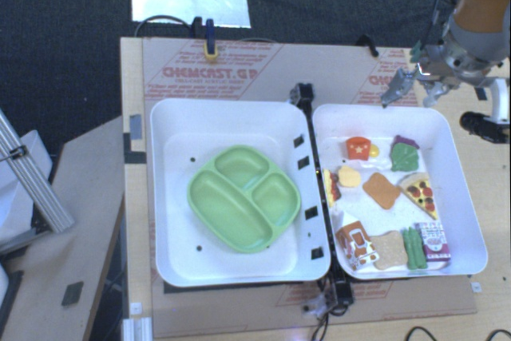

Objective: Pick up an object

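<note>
Toy food [383, 190] in right bin [461, 172]; gripper [415, 88] above far rim, fingers apart, empty.

Toy foods [383, 192] lie scattered flat in the right bin [463, 172].

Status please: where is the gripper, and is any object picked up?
Gripper above right bin's far rim, fingers apart, holding nothing. Toy foods, such as pizza slice, lie in right bin. Green tray in left bin. Path clear.
</note>
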Tool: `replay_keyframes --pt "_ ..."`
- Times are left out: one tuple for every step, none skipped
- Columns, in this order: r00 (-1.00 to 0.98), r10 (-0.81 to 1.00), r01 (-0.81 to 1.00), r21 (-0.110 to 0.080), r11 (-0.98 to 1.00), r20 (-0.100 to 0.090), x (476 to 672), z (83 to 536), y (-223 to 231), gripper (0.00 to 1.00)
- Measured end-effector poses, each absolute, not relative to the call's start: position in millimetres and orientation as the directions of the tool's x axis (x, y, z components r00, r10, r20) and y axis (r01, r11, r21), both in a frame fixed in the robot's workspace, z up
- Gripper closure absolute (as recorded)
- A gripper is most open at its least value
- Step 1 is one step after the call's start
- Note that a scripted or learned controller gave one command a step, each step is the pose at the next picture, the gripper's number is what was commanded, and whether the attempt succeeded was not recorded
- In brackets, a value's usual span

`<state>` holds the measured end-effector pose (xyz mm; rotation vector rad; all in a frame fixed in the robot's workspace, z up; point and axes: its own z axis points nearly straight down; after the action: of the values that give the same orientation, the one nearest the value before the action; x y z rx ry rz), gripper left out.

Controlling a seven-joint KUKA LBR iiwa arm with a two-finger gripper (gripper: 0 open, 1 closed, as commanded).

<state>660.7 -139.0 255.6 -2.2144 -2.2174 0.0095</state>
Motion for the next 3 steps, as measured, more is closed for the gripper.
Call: replay_keyframes --pt "-0.003 1.000 1.000 0.002 0.003 -0.001 662.7 263.5 -138.7 0.00" --pt "-0.006 1.000 1.000 -0.002 0.006 0.000 661.9 205.0 -130.3 0.00" --pt "-0.007 1.000 1.000 0.000 0.007 0.000 669.9 160.1 -128.0 0.00"
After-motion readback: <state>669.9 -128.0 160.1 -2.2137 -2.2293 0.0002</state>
